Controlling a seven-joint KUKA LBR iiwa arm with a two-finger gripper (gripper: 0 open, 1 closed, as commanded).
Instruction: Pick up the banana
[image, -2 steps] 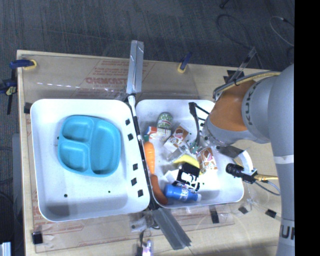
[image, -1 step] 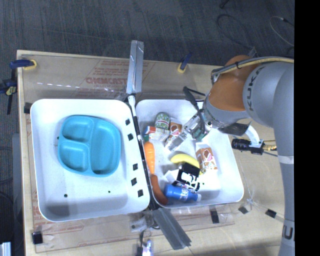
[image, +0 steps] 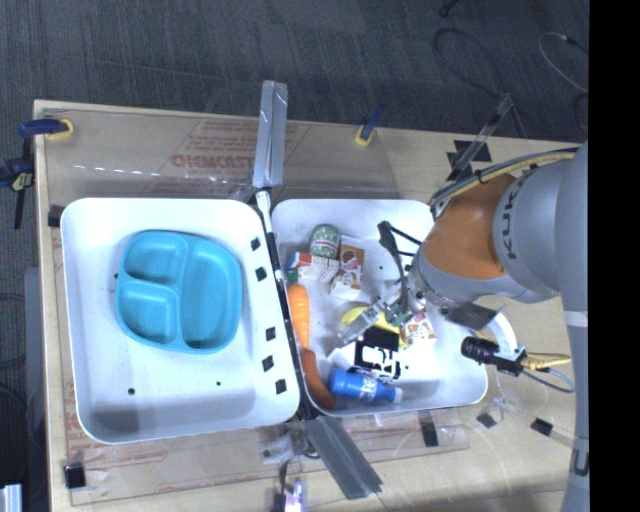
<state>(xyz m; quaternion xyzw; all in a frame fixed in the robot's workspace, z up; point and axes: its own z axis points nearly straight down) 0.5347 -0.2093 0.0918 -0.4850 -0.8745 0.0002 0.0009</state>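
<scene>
The banana (image: 355, 316) is a small yellow piece in the middle of the right bin (image: 455, 392), partly covered by the gripper. My gripper (image: 379, 350), black with white marks, reaches in from the right and hangs low just to the right of and in front of the banana. The grey arm with its orange band (image: 465, 245) looms over the bin's right side. From this angle I cannot make out whether anything is held.
Around the banana lie an orange carrot (image: 298, 312), a blue bottle (image: 365, 387), a green can (image: 325, 240), small cartons (image: 347, 267) and a brown item (image: 315, 376). The left bin (image: 90, 400) holds a blue divided plate (image: 182, 290).
</scene>
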